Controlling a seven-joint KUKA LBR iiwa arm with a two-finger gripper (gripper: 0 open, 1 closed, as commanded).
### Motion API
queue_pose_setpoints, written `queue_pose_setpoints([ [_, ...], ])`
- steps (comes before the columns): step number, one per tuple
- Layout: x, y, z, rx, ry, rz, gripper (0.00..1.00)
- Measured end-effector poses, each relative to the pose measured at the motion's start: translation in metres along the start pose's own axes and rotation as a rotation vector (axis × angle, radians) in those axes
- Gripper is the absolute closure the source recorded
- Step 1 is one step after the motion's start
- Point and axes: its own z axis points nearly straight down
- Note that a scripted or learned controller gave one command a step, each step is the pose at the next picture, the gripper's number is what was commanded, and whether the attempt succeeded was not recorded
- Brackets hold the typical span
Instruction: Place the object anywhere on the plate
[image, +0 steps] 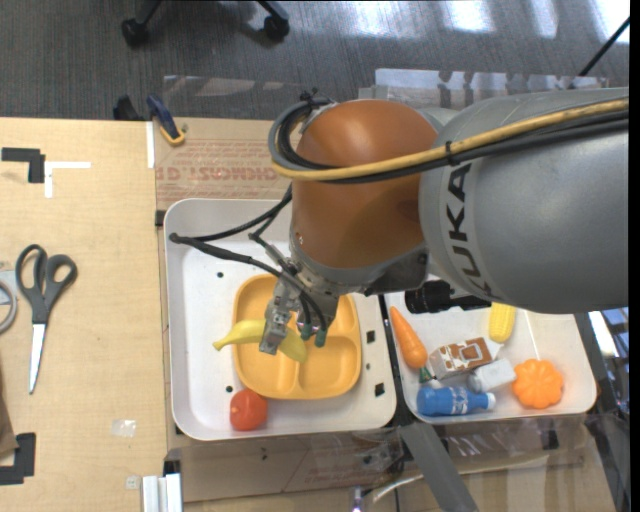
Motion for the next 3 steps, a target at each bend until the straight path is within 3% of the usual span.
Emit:
queue_pose_setpoints([
  [1, 0.0021, 0.0073, -0.0454, -0.003, -0.004, -0.541, 1.0],
  [2, 0.0021, 0.0073, -0.0454, -0.003, -0.004, -0.54, 0.0],
  [3, 0.0021, 0.0073, -0.0454, -0.003, -0.004, -0.54, 0.0],
])
